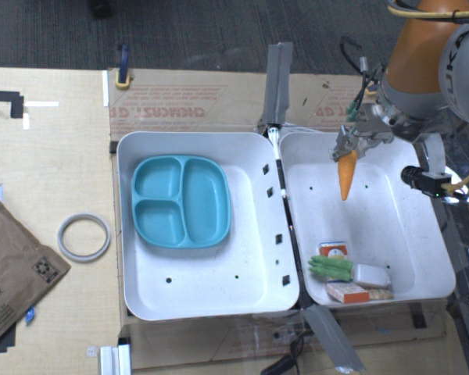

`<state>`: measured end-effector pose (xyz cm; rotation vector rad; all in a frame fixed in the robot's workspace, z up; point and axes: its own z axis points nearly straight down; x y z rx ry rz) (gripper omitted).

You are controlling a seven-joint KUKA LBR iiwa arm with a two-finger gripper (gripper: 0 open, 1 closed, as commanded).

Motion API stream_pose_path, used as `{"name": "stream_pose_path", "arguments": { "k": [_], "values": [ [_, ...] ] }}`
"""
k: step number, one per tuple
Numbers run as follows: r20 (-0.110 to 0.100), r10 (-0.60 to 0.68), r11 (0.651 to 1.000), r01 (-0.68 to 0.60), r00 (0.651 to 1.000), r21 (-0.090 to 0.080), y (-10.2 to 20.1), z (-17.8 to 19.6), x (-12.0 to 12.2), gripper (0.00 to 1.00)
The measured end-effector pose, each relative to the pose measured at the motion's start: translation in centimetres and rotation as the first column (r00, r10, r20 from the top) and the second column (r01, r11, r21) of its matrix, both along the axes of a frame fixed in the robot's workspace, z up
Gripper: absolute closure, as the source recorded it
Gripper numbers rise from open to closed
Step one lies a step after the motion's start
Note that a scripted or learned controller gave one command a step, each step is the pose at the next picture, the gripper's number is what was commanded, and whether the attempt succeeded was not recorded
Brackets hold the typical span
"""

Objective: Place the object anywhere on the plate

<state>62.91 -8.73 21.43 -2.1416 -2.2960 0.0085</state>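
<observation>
A pale wooden bench runs under two white bins, dark floor beyond it; a brown box [12,276] and a tape ring [84,236] lie at far left. The left bin [211,287] holds a blue three-part plate [181,201]. Over the right bin [399,233], my gripper [352,148] is closed on the thick end of an orange carrot [345,176], a smooth cone hanging point down, clear of the bin floor. Near that bin's front edge sit small boxes [358,289] and a green toy [331,268].
</observation>
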Motion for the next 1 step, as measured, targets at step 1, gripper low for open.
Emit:
{"name": "stream_pose_path", "arguments": {
  "k": [1],
  "values": [
    [0.002,0.140,0.990,-0.140,0.990,0.001,5.03,-2.60,3.00,1.00]
  ]
}}
